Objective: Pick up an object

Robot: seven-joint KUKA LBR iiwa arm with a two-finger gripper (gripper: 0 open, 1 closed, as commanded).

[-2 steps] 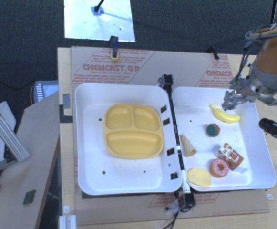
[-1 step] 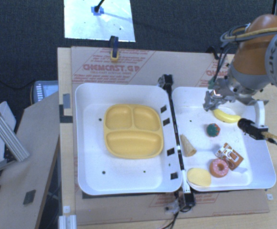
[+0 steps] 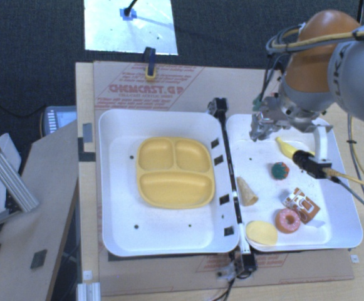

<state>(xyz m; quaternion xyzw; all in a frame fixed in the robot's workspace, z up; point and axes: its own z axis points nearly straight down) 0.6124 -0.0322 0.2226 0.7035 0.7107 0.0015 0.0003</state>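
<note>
Hand [image 3: 259,132] hovers over right bin's [image 3: 351,221] back-left corner; finger spread cannot be told. Banana [image 3: 286,147] just beside. Yellow divided tray [image 3: 172,172] sits in left bin [image 3: 116,168].

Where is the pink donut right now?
The pink donut lies in the right bin, near its front edge, between the yellow disc and the brown-and-white block.

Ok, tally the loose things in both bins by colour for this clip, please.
Yellow: 3, the divided tray, the banana, the flat disc
Tan: 1, the cone
Pink: 1, the donut
Green-red: 1, the ball
Brown-white: 1, the packet
Total: 7
</note>
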